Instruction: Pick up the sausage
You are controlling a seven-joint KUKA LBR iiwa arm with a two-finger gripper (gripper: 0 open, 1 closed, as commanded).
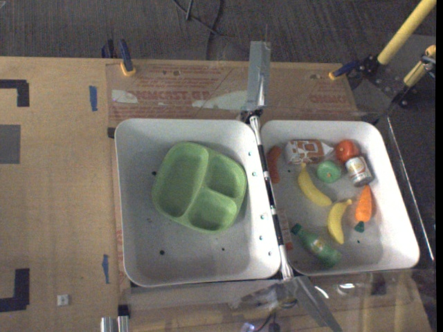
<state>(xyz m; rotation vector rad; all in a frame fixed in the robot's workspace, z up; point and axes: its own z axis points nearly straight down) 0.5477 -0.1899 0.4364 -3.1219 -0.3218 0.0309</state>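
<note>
Arm and hand clear of left bin (138, 254), clear of right bin (394, 241)

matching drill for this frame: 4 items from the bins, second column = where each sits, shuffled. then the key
Items:
1. sausage
2. green divided plate
3. green bottle
4. carrot

Places:
A. near the front edge of the right bin
B. far-left corner of the right bin, against the wall next to the divider
C. towards the right side of the right bin, next to a banana
D. middle of the left bin

Pairs: 1-B, 2-D, 3-A, 4-C
</note>
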